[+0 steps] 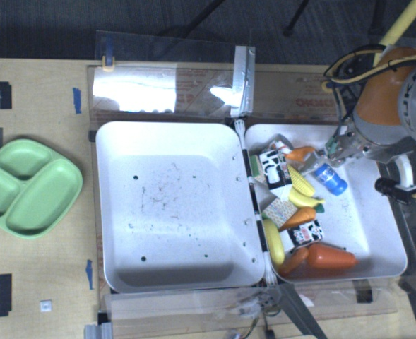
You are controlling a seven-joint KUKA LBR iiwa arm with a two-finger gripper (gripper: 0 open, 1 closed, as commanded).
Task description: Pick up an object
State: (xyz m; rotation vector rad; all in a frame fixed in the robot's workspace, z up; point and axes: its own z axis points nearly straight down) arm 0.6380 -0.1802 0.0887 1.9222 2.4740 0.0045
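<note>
Two white bins (169,203) sit on the counter (38,274), beside one green divided plate (27,187). The right bin holds one orange pepper (328,258), three bananas (301,183) and one blue bottle (330,179), just beneath the gripper (337,150), whose state I cannot tell.

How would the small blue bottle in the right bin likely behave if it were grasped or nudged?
The blue bottle lies on its side on bare bin floor, so a nudge would probably roll it. Its small size suggests it is light. Its rounded, smooth-looking body may slip from a pinch.
</note>
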